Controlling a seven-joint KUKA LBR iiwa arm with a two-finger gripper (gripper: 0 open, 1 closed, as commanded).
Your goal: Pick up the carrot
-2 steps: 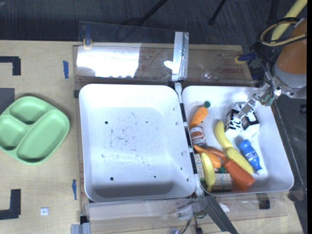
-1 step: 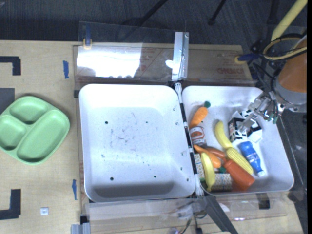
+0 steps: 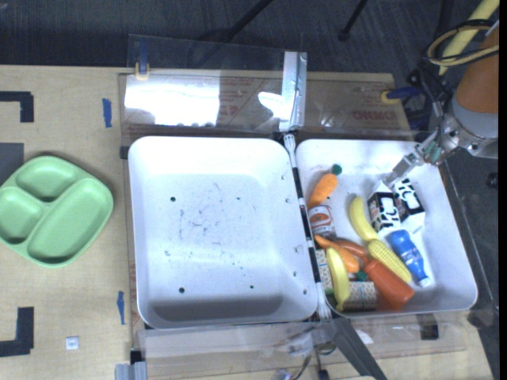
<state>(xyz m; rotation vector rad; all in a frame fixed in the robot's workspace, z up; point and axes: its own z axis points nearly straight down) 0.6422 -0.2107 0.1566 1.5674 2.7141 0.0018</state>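
now | carrot [image 3: 323, 188] left of end effector [image 3: 405, 165] | well apart

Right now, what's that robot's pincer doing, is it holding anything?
Pincer: hangs over the right bin, above the toys; nothing between its tips; open or closed cannot be told. The carrot lies untouched.

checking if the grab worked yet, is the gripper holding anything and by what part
Nothing is held. The gripper hangs above the right bin, with nothing between its fingers. The carrot lies apart from it, by the bin's left wall.
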